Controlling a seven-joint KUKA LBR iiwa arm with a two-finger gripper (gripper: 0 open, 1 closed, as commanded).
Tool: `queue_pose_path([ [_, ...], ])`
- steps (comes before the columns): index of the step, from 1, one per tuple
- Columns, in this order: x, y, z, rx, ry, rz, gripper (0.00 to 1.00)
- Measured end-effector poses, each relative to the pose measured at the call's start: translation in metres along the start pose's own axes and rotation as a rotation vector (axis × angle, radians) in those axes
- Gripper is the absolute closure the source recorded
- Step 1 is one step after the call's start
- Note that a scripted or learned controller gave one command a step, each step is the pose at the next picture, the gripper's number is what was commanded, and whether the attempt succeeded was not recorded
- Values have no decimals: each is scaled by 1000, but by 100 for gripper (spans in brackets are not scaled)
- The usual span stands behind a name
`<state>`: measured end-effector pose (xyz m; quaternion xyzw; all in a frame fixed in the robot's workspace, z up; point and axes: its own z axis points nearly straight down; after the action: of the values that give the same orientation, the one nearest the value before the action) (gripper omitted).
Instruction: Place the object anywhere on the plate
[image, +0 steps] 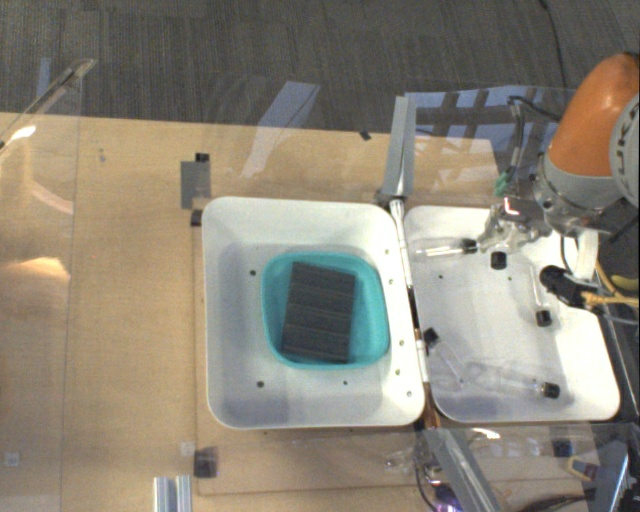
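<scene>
Camera view: ribbed dark rectangular block (320, 313) lies on glossy teal plate (371, 310); tool (497, 240) state unclear.

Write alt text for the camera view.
A dark ridged block lies on a teal plate in the left white bin. The arm's orange-banded wrist hangs over the right bin, apart from the plate.

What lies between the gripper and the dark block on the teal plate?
In the camera view, bare floor of the right bin, then the rims where both bins meet, separate gripper from block and plate.
</scene>
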<state>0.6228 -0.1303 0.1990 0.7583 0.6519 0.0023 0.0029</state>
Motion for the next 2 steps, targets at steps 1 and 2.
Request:
queue_pose_path([
  [1, 50, -85, -14, 2, 2, -47, 100],
  [2, 137, -89, 14, 4, 2, -31, 100],
])
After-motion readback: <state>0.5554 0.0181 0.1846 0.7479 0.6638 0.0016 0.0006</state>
